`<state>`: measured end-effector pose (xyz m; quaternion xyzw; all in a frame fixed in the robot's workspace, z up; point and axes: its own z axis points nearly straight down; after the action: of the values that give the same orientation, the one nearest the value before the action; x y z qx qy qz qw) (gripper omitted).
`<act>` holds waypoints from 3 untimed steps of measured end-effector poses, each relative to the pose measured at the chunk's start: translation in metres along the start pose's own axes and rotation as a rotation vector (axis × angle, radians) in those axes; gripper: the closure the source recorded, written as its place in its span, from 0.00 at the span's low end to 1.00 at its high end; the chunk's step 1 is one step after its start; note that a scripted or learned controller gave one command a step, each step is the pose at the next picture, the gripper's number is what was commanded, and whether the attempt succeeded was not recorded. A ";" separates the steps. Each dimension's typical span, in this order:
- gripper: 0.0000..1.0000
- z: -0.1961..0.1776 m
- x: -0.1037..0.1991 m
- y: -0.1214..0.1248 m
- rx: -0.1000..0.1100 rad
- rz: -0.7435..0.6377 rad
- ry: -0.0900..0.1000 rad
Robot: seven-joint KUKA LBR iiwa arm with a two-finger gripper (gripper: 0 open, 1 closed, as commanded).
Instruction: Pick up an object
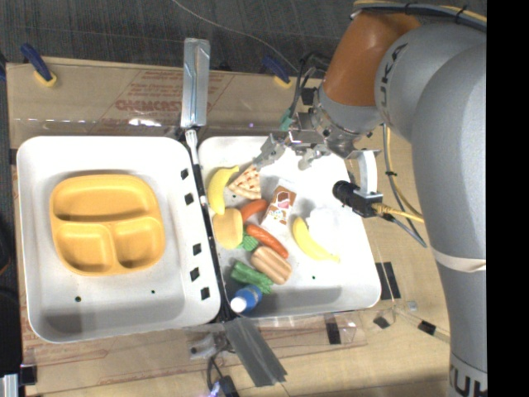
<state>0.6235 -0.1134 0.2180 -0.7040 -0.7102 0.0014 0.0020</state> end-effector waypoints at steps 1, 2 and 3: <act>0.00 -0.023 0.038 0.006 -0.004 -0.197 -0.002; 0.00 0.045 0.012 -0.025 0.003 -0.075 -0.001; 0.00 0.104 0.018 -0.059 -0.033 -0.132 -0.009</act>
<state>0.5636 -0.0960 0.1143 -0.6556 -0.7549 -0.0074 -0.0127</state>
